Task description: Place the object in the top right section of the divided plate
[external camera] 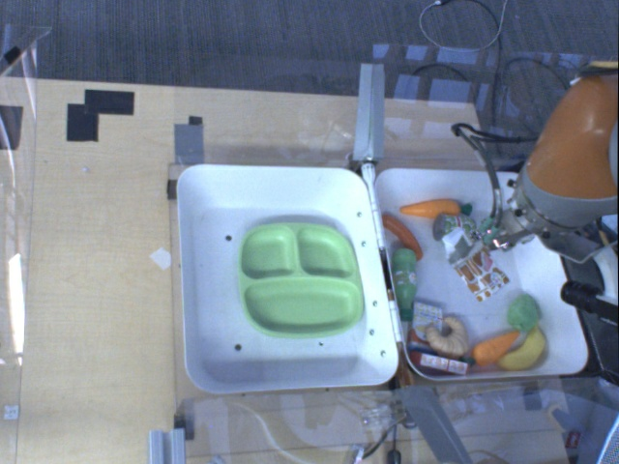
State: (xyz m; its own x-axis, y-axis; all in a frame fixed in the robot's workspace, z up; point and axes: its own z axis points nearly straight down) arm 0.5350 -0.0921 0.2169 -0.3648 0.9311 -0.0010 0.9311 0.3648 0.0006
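The green divided plate (pixel 301 280) lies in the left white bin (pixel 208 211), with two small sections at the top and one long section at the bottom. Its top right section (pixel 324 250) holds nothing. My gripper (pixel 468 237) is low over the right bin (pixel 566 356), just below an orange carrot (pixel 431 208) and above a small patterned packet (pixel 483 276). The wrist hides what lies directly beneath the gripper.
The right bin also holds a red sausage-like piece (pixel 399 232), a green bottle (pixel 404 280), a ring-shaped pastry (pixel 447 335), a second carrot (pixel 495 346), a banana (pixel 523 351) and a green round piece (pixel 523 311). A metal divider (pixel 368 114) stands between the bins.
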